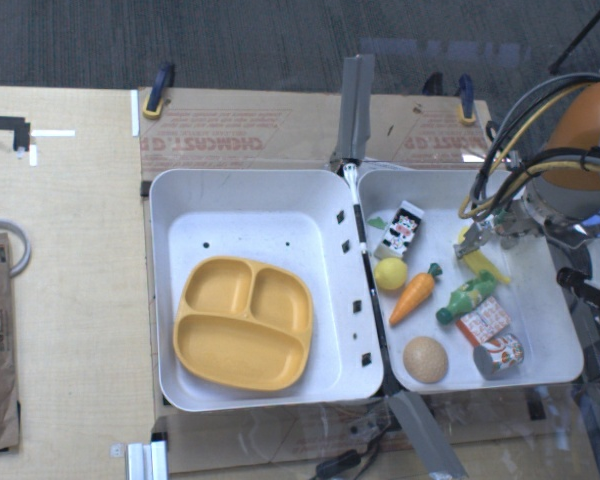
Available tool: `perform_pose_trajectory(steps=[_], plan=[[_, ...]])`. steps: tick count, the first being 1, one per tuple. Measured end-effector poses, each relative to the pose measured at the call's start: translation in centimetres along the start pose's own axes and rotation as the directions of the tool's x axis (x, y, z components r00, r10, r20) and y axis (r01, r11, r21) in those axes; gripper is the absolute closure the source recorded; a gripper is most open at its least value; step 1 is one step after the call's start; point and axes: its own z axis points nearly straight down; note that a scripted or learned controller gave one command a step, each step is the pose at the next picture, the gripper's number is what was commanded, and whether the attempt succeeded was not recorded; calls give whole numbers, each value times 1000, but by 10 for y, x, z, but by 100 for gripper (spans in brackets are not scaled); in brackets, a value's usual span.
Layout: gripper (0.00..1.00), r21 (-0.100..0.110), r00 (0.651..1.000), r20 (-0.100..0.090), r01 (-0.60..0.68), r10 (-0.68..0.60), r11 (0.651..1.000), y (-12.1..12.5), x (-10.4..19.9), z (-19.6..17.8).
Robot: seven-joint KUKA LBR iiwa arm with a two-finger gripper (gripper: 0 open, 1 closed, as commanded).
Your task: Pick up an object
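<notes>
Several small objects lie in the right bin (pixel 570 353), and the one nearest the gripper (pixel 477 240) is a yellow item (pixel 483 264), perhaps a toy banana, lying just below and beside the gripper's tip. Its long axis seems to run on a slant from upper left to lower right, toward the bin's right wall. The gripper sits at the item's upper-left end, close to it or touching it; which of the two cannot be made out. Cables and the wrist hide the tip, so it cannot be told whether the gripper is released or clenched, and nothing shows it grasping anything.

Just below the yellow item lies a green bottle (pixel 467 299), tilted, with a red packet (pixel 483 319) beside it and a can (pixel 499 354) nearer the bin's front corner. To their left a carrot (pixel 413 296) slants with its green top toward the bottle; a lemon (pixel 390 274) touches its thick end's side, a cow-print carton (pixel 404 228) lies above that, and an egg (pixel 426 359) rests near the front wall.

Judging from this, the pick is at its approach or closing stage, with the yellow item the likely target; a short move down and to the right along its length would centre the grip.

The left bin (pixel 170 268) bears a yellow divided plate (pixel 244 323), well apart from the arm (pixel 580 138).
</notes>
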Motion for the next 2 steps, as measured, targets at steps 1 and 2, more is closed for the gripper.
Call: perform_pose_trajectory(steps=[1,2], plan=[[100,-2,1000,3,-2,2,1000,0,-1,-10],[100,-2,1000,4,-22,22,1000,25,29,-108]])
